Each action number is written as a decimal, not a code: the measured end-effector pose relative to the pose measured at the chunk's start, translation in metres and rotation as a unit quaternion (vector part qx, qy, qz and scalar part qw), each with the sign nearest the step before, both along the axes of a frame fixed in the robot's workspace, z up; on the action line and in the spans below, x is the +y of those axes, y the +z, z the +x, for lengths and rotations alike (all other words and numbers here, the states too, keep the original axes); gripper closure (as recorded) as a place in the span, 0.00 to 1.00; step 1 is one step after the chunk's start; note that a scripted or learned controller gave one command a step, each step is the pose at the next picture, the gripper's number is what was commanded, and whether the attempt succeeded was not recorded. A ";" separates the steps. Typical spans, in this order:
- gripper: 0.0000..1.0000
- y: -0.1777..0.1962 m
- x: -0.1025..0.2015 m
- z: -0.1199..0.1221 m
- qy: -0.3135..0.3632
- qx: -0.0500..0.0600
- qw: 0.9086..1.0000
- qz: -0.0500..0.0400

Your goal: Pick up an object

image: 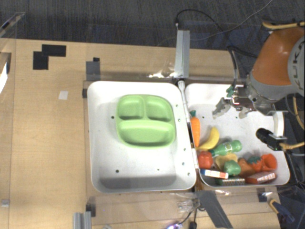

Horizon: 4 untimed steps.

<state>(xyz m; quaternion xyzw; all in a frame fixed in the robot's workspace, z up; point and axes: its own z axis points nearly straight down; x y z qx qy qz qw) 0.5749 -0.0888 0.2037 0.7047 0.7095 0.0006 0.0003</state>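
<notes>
Arm (279, 56) reaches in from right; gripper (228, 104) hangs over bare far part of right bin (209, 92), well apart from toys. Fingers look spread, nothing between them: released, no grasp.

Toys heaped along near side of right bin, likely pick stock: banana (211, 138), carrot (195, 131) against left wall, green bottle (226, 148), tomato (205, 160), orange pepper (268, 162). Banana: yellow, curved, lying on top, looks easiest target.

Left bin (102, 128) holds green tray (145, 119), three compartments, flat, centred.

Grey arm with orange band reaching in from the right, pincer (228, 105) hanging open, holding nothing
</notes>
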 end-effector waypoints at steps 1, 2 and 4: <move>0.00 -0.108 -0.001 -0.016 -0.008 -0.001 1.000 0.000; 0.00 -0.111 -0.012 0.019 0.022 -0.002 1.000 0.000; 0.00 -0.112 -0.002 -0.080 0.033 -0.013 0.999 -0.002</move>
